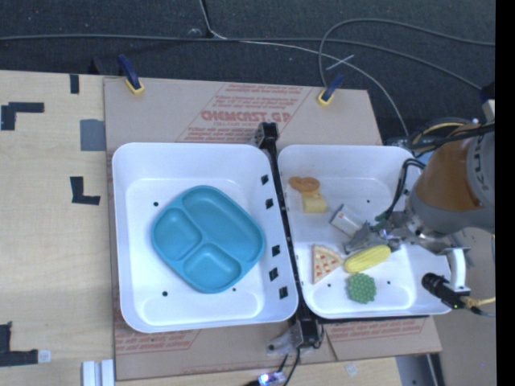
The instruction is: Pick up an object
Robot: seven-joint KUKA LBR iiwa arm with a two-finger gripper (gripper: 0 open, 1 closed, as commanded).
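A blue plastic divided plate (208,237) is sitting in the left white bin (129,215); a yellow toy corn cob (368,256) is lying in the right white bin (354,305), probably light, stiff and slippery, best pinched across its middle; the gripper (364,236) is hovering touching it, its state unclear.

- Pale wooden bench (48,215) carries a brown cardboard sheet (233,115).
- On the cardboard, two shallow white plastic bins: left bin (129,240), right bin (354,158), side by side, touching.

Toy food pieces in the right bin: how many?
5: bread-like piece and yellow block at the far left, pizza slice near left, corn by the claw, broccoli nearest. More may hide beneath the arm.
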